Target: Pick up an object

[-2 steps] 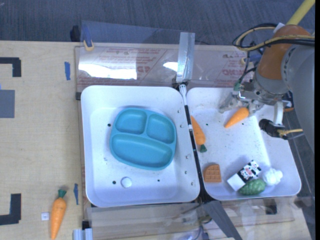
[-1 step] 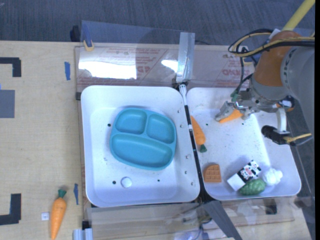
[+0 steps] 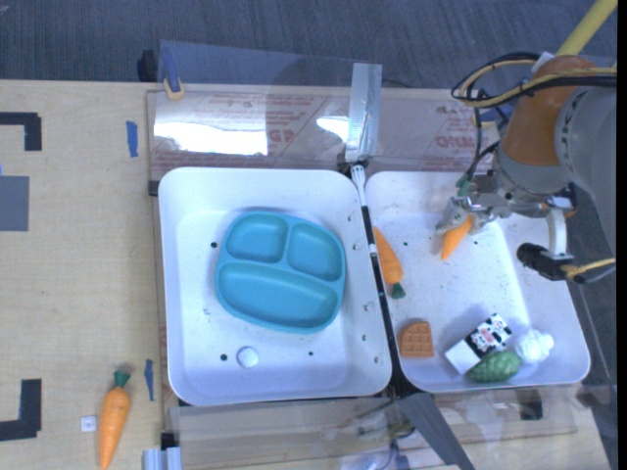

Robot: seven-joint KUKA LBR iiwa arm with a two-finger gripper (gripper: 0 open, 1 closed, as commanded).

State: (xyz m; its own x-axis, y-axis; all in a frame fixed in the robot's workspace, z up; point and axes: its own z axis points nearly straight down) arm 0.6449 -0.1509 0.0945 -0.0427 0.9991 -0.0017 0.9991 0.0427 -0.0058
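Observation:
My gripper (image 3: 464, 211) hangs over the back of the right bin (image 3: 549, 297), and its fingers are shut on the top of a small orange wedge-shaped piece (image 3: 452, 240). The piece points down and to the left, above the bin floor. A toy carrot (image 3: 386, 258) with a green end lies along the right bin's left wall. Near the front lie a waffle piece (image 3: 416, 339), a black-and-white toy (image 3: 488, 336), a green leafy piece (image 3: 496, 366) and a white piece (image 3: 536, 345).
The left bin (image 3: 186, 213) holds a blue divided plate (image 3: 282, 270) and a small white disc (image 3: 248, 357). Another toy carrot (image 3: 115, 419) lies on the bench at the front left. A clear panel (image 3: 255, 116) stands behind the bins.

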